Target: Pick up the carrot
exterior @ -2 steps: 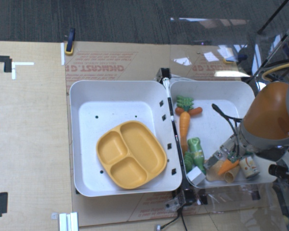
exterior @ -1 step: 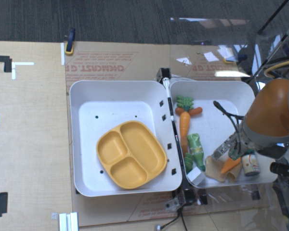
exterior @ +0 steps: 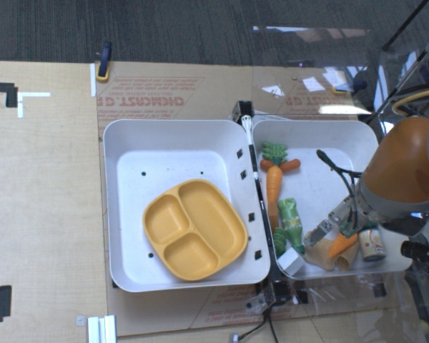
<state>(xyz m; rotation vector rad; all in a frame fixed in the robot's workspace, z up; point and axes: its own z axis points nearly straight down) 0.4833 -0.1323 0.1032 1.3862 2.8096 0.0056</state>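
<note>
I see the carrot lying along the right bin's left wall, leafy top away from me, gripper low near the front wall, well apart from it, pincer state I cannot tell, yellow divided plate in left bin.

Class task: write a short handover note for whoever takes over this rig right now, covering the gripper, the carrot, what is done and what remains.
Gripper: low in the right bin, near its front; finger state unclear.
Carrot: lying along the right bin's left wall, leafy top toward the back, apart from the gripper.
Left bin: holds a yellow divided plate.
Done: no carrot lifted.
Left: move to the carrot, grasp and lift it.
</note>
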